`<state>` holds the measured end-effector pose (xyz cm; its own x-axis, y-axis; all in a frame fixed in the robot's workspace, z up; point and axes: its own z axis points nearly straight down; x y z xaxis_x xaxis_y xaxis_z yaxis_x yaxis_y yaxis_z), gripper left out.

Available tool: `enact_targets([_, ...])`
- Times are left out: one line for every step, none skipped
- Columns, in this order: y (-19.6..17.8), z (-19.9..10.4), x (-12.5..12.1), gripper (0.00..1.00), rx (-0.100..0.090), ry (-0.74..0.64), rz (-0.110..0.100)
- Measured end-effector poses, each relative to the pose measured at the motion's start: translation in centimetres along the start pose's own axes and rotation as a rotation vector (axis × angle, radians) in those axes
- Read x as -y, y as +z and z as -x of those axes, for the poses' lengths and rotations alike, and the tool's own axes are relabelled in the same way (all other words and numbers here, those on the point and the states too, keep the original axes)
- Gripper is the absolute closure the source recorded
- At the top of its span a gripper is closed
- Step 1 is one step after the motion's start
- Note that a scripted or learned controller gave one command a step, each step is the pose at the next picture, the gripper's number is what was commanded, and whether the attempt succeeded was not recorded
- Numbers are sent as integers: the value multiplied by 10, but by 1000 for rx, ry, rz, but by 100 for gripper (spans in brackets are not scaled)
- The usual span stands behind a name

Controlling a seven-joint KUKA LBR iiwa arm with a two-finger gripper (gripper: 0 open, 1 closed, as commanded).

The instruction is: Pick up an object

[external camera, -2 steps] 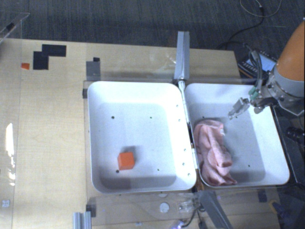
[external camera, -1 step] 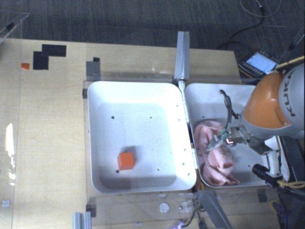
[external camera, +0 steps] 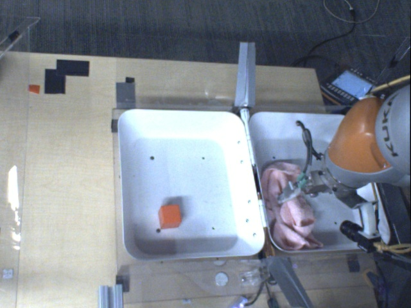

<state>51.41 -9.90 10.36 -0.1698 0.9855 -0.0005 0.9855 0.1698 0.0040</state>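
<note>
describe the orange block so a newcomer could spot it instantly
Find the left bin of the two white ones. The orange block sits on its floor near the front edge. It is small, hard-edged and alone there, unlike the pink cloth in the right bin.

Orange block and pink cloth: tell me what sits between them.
Bare floor of the left bin, then the rims where the bins meet. The orange block and pink cloth lie in separate bins.

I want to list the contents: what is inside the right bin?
The right bin holds a crumpled pink cloth, with the end effector over it. Anything under the cloth is covered.
</note>
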Motion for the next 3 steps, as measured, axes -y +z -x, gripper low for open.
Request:
enact_targets([12, -13, 18, 0, 7, -39, 19])
enact_targets([-1, -13, 14, 100, 10, -40, 30])
enact_targets([-82, -62, -56, 100, 0, -113, 3])
